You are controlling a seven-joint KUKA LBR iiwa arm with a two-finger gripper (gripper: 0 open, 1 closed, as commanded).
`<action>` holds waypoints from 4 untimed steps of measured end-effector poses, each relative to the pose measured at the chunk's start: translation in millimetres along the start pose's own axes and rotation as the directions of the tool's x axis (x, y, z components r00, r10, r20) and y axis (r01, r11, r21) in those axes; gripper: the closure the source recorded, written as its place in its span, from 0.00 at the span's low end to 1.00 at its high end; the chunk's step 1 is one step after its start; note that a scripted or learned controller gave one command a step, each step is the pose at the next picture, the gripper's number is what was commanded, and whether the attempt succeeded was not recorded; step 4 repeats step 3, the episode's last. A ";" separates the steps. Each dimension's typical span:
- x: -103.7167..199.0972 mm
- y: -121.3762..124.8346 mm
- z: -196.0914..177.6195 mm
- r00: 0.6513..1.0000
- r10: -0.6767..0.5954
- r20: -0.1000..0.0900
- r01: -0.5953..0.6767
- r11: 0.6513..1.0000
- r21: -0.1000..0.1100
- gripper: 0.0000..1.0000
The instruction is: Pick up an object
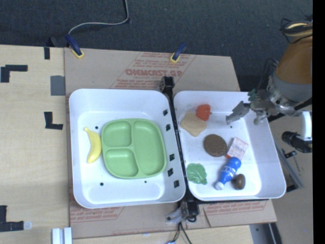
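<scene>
The right bin [264,156] holds a red piece [203,112], a tan slab [192,123], a brown round disc [215,145], a pink and white packet [237,148], a blue bottle [228,172], a small brown lump [239,181] and a green leafy piece [196,174]. My gripper [244,117] hangs over the bin's upper right part, right of the red piece and above the packet. It is open, with nothing between its fingers.
In the left bin [81,182] lie a green divided plate [134,147] and a yellow banana [93,145] to its left. A black divider [172,131] separates the bins. Two clamps [177,54] pin the cardboard at the back.
</scene>
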State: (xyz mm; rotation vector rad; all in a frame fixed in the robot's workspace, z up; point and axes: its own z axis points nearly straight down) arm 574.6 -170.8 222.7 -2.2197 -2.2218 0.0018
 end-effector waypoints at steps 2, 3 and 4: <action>77.3 94.4 137.2 1.000 -0.001 0.001 0.001 1.000 -0.003 0.00; 77.5 94.0 127.3 1.000 -0.002 0.002 0.002 1.000 0.000 1.00; 77.5 94.0 127.3 1.000 -0.002 0.002 0.002 1.000 0.000 1.00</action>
